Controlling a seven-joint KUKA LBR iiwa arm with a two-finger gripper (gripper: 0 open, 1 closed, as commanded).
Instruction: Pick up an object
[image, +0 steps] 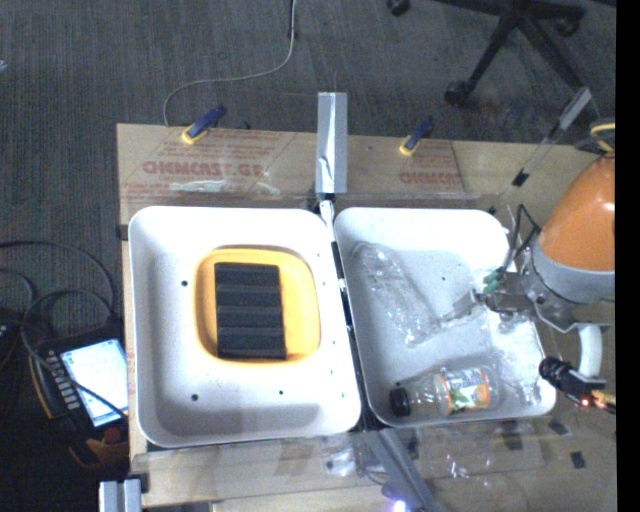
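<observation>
A clear plastic bottle (447, 391) with a black cap and an orange-green label lies on its side along the front wall of the right bin (430, 225). A second, crumpled clear bottle (400, 295) lies slantwise in the middle of that bin. In the left bin (160, 400) rests a yellow tray-like object (305, 300) holding a black ridged block (248, 310). My gripper (480, 300) hangs low over the right side of the right bin, just right of the crumpled bottle's lower end. Nothing is visibly held.
The grey arm with its orange band (590, 220) covers the right bin's right edge. A metal post (331, 140) stands behind the gap between the bins. Two clamps (203, 123) hold the cardboard at the back. A tablet (90, 375) and cables lie on the floor at the left.
</observation>
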